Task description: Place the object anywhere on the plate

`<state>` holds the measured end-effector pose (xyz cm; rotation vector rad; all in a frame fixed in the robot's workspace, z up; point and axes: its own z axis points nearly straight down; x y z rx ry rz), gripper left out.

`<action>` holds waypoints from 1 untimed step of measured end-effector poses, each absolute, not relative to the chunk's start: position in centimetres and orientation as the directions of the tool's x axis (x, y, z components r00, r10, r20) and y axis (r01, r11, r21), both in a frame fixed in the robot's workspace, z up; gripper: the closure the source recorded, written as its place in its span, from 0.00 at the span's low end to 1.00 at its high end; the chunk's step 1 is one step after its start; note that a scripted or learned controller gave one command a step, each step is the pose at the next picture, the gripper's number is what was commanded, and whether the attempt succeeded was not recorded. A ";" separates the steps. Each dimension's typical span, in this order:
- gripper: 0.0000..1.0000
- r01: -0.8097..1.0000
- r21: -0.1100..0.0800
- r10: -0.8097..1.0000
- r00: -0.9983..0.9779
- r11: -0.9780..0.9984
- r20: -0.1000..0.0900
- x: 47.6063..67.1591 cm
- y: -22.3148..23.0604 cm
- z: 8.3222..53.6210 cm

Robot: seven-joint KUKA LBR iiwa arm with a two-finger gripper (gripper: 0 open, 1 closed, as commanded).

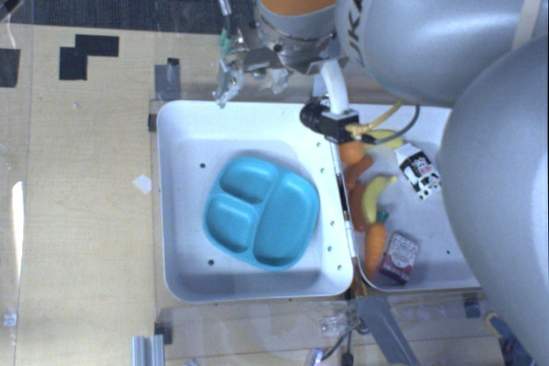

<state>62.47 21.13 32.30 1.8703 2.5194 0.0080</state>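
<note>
Plate (262,214) on my feed looks like smooth, glossy blue plastic, rounded at the corners and moulded into three compartments. It lies flat in the middle of the white bin (171,184) on the view's left, tilted a little to the bin's walls. The gripper (225,90) hangs over that bin's far rim, well apart from the plate, and I cannot tell whether it is open or closed.

The loose things all sit in the neighbouring bin (446,261), crowded against the shared wall:
- a tapered orange carrot (353,159)
- a curved yellow banana (374,195) just below it
- a second carrot (375,243)
- a small purple box (398,257)
- a black-and-white block (420,171) farther right

The grey arm (412,4) looms over that side and hides much of the bin. The pale counter (77,184) carries black tape marks (86,56).
</note>
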 end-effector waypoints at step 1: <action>0.00 0.957 0.006 0.957 -0.289 0.289 0.000 62.5 21.1 32.3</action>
